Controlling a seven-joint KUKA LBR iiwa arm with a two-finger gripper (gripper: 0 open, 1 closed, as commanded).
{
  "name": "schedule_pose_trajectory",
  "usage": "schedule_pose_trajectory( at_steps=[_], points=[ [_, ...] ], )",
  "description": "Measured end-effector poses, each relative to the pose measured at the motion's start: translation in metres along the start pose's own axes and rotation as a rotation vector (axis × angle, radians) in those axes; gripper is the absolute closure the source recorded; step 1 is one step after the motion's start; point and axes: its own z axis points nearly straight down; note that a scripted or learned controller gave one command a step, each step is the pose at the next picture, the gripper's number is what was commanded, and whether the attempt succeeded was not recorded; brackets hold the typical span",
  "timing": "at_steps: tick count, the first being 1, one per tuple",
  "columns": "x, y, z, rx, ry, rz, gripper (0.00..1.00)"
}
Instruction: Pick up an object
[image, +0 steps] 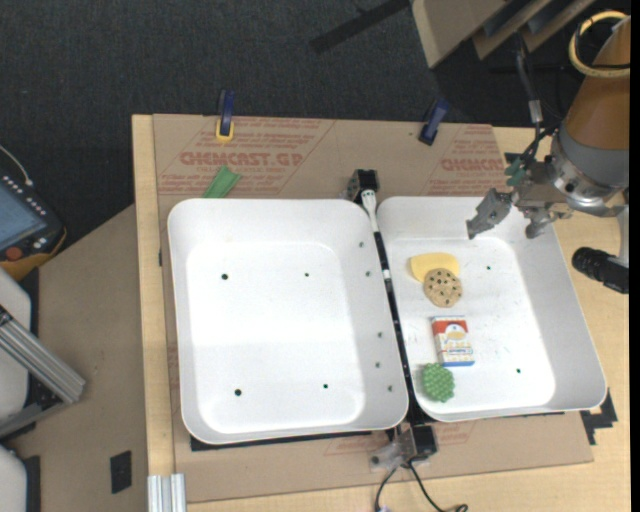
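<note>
Right bin (560, 330) holds four items in a loose line down its left half: yellow piece (432, 265) at top, cookie (442, 289) overlapping its lower edge, small box (453, 341) below that, green lump (437, 382) at the near-left corner. Box is apart from cookie; lump sits just beside the box's lower end, near the bin wall. Left bin (270, 320) sits alongside, a black divider strip (385, 290) between the two. Green scrap (221, 182) lies on the cardboard (300, 150) behind the left bin; two clamps (226, 115) on the cardboard's far edge.

Box long axis runs roughly front-to-back, red end toward the cookie. Yellow piece is wider than tall, flat edge on its left.

End effector (510, 212) is over the bin's far-right area, well apart from the items, fingers spread with nothing between them. Nothing stands between it and the yellow piece.
</note>
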Motion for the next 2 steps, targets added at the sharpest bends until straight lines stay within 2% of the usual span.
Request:
schedule_pose_trajectory(
  at_steps=[1,2],
  points=[
    [0.0102,-0.0774,-0.0153,0.003,0.002,0.002,0.0],
    [0.0102,-0.0741,-0.0249,-0.002,-0.001,0.0,1.0]
  ],
)
